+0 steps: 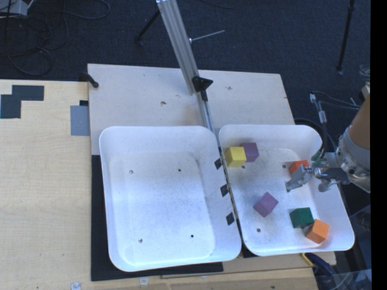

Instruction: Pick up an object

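White plastic is what you see first in the camera view: two shallow bins sit side by side on the table [139,89], the left bin [115,139] and the right bin [305,130] touching along their inner walls, with small black clips along that seam.

Look in the right bin and you find the blocks. A yellow cube [235,156] sits near the upper left corner, touching a purple cube [251,150] just behind it. Another purple cube [265,203] lies tilted near the middle of the bin floor. Toward the lower right corner a green cube [301,217] rests against an orange cube [317,230], which sits close to the bin's front rim.

You see the arm [357,144] reaching in from the right, over the right bin's far wall. Its gripper [300,174] hangs low over the bin's right half. The fingers [294,183] stand a little apart, and a small orange block [297,167] shows right at them; you cannot tell from this angle whether it is clamped between them or just lying beside them on the floor.

A grey aluminium rail [180,47] slants up from the seam between the bins toward the top of the view, over dark carpet [272,29].
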Motion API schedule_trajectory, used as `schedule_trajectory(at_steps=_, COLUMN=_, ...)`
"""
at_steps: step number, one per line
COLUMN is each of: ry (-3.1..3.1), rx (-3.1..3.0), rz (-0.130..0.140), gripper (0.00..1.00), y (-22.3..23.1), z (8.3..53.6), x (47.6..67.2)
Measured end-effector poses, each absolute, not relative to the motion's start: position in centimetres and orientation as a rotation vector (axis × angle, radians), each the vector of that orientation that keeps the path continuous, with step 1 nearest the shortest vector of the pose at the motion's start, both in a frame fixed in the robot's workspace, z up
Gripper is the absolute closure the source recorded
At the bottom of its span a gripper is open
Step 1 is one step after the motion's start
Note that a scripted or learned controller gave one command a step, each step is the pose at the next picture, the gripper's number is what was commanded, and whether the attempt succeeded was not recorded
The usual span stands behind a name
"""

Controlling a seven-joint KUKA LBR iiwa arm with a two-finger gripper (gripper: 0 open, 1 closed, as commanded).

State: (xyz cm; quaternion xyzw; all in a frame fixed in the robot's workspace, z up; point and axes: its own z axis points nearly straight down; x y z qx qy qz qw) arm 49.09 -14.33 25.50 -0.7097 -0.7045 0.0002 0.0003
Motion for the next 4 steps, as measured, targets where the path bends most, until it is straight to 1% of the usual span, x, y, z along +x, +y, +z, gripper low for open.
schedule_trajectory(at_steps=1, ry=-2.216, rx=-2.214, rz=0.007, gripper=0.00, y=-12.1, z=13.4, x=51.6)
schedule_trajectory(at_steps=2, ry=-2.226, rx=-2.212, rz=-0.004, gripper=0.00, y=-2.8, z=19.2, x=49.4)
schedule_trajectory(at_steps=3, ry=-2.221, rx=-2.228, rz=-0.003, gripper=0.00, y=-6.5, z=24.7, x=52.6)
schedule_trajectory(at_steps=4, ry=-2.227, rx=-2.235, rz=-0.003, gripper=0.00, y=-10.8, z=11.8, x=51.7)
